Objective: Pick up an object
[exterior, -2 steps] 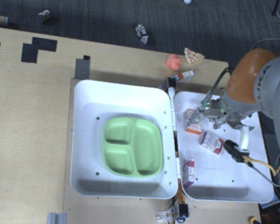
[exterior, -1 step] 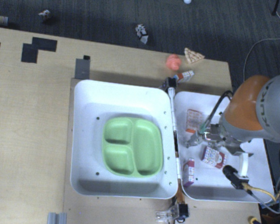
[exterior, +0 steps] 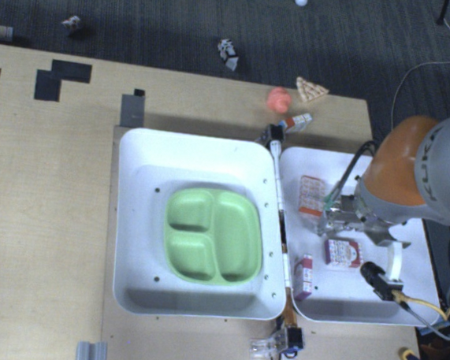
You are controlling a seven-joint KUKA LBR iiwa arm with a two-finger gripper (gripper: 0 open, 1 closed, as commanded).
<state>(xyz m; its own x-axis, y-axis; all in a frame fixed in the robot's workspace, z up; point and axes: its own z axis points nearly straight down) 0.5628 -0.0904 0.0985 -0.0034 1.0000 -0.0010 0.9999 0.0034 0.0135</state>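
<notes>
The gripper (exterior: pixel 340 222) hangs low in the right bin (exterior: pixel 410 312), and whether its jaws are spread or pressed together cannot be told from this slanted view, since the wrist hides them. Nothing shows between them. 3 small things lie close: a red-and-white packet (exterior: pixel 343 252) just below the jaws, nearly touching; a flat card (exterior: pixel 311 195) with red print just up and to the left of them; and a small dark pouch (exterior: pixel 305 275) further below and left, against the bin's wall. The packet looks the likeliest target. It seems light, soft and flattish, with a glossy wrapper that could slip or crumple, so a pinch across its short width near the middle would likely hold better than a grab at a corner. The card looks thin and stiff, lying flat, so hard to get fingers under. The left bin (exterior: pixel 137 230) holds a green tray (exterior: pixel 212 233), well apart from the jaws.
</notes>
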